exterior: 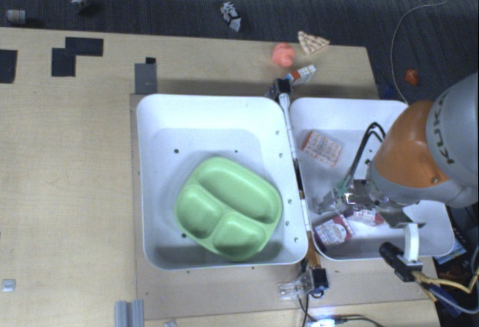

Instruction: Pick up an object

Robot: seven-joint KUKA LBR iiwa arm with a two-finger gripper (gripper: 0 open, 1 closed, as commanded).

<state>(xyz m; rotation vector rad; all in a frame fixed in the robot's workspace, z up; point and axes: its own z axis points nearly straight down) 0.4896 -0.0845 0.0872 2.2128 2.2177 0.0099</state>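
Overhead view of two white bins on the surface. The left bin [150, 168] held a green divided tray [228, 206], tilted, lying toward the bin's near right corner. The right bin [389, 112] held a small pink-and-white packet [322, 147] near its far left side and a dark red-and-white pouch [334, 231] at its near left corner. The arm [419, 153] reached in from the right, with the gripper [346, 202] low in the right bin, just above the pouch and apparently touching or nearly touching it; contact could not be confirmed. Whether the jaws were open or closed could not be told, and nothing was seen held between them.

The pouch appeared to be the likeliest target. It was judged light, soft and probably slick-skinned, so that it might crumple or slip; a pinch across its narrow middle, away from the bin wall, seemed best. The packet looked flat and light, hard to get the jaws under. The tray seemed stiff, light and smooth, graspable only at a rim or divider.
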